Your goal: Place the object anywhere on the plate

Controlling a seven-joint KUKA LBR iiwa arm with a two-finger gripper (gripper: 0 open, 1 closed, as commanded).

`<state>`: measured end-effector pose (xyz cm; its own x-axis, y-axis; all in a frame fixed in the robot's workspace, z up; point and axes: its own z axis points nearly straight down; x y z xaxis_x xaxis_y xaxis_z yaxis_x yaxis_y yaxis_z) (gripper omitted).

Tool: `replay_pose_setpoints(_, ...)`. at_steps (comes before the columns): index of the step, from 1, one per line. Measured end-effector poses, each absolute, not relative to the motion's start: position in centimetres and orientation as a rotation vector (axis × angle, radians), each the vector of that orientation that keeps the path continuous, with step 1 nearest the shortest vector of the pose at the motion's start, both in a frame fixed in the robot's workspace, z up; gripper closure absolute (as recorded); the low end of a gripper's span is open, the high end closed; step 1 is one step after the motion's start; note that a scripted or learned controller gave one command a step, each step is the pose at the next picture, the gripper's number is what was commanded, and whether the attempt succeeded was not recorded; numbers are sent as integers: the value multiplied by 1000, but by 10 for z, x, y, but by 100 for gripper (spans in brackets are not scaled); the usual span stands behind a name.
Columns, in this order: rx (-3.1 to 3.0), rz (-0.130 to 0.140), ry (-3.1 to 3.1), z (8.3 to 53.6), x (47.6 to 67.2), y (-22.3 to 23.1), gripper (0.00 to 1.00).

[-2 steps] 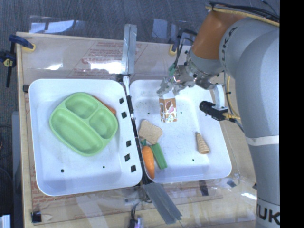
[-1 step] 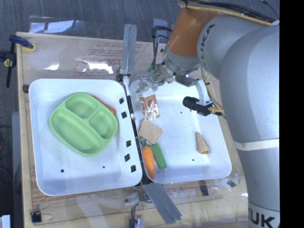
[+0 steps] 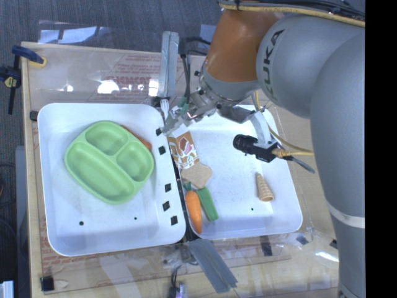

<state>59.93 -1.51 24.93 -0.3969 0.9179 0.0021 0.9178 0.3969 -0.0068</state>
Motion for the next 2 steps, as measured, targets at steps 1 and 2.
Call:
replay_pose_setpoints(1, -1449, 5, -2781, 188, 646, 29, 100)
replay_pose_setpoints(2, -1452, 6, -2781, 188, 646, 28, 0)
